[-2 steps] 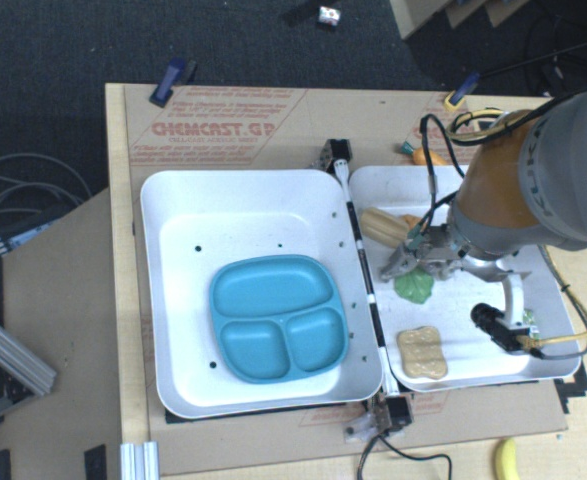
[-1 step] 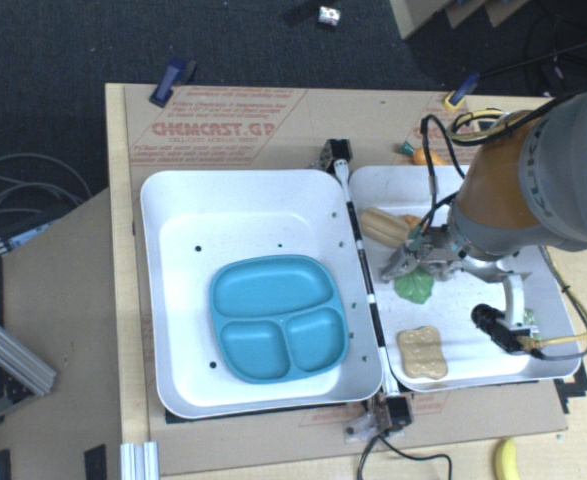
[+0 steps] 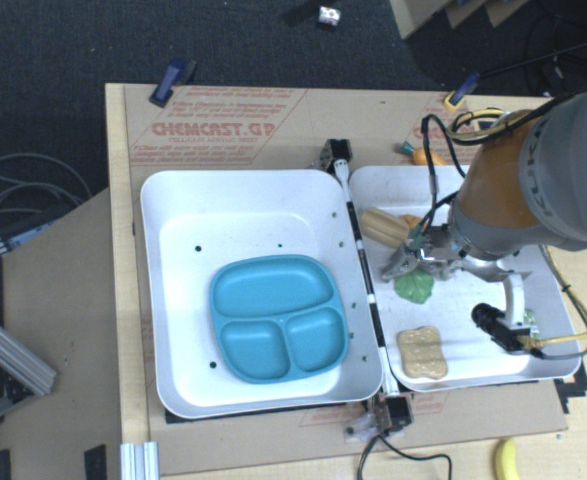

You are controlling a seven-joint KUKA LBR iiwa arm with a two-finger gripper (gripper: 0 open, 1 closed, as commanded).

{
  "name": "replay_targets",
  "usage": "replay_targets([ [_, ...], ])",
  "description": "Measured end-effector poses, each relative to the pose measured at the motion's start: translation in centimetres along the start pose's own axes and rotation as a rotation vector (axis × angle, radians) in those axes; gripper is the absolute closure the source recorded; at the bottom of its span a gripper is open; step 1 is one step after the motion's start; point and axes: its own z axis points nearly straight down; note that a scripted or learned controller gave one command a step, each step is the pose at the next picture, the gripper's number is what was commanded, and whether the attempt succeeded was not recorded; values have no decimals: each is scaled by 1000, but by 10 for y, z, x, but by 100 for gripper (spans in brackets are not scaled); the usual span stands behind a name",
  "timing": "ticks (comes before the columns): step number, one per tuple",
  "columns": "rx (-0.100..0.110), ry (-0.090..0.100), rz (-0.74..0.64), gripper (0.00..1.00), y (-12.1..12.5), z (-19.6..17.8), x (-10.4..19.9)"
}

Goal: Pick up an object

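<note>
Camera view, looking down on the bench at a slant, has my gripper (image 3: 413,260) low inside the shallow white bin on the view's right (image 3: 463,313), close to the wall it shares with the other bin and about halfway along that wall. Just beneath and in front of it lies a small green crumpled lump (image 3: 414,288), which looks soft. My gripper sits right at its upper edge, perhaps touching it. Whether my jaws are wide or narrow I cannot tell, as the metal there is too small and cluttered to read, and I see nothing clearly held between them. So I judge the task unfinished: nothing is lifted, and every object rests on a bin floor. I am at the reaching or closing stage at best, with the grasp and the lift left to do. The green lump seems the likely target, being nearest. Also in this bin are a pale tan wooden cylinder (image 3: 383,227) near the far corner by the shared wall and a tan ridged block (image 3: 422,353) near the front edge, both apart from my gripper. The shallow white bin on the view's left (image 3: 173,218) carries a blue three-compartment plastic tray (image 3: 278,316) lying flat near its middle.
</note>
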Motion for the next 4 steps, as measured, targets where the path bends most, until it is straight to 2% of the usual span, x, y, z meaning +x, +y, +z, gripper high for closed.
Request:
replay_targets([
  [4,1,0,-1,0,1,0,1],
])
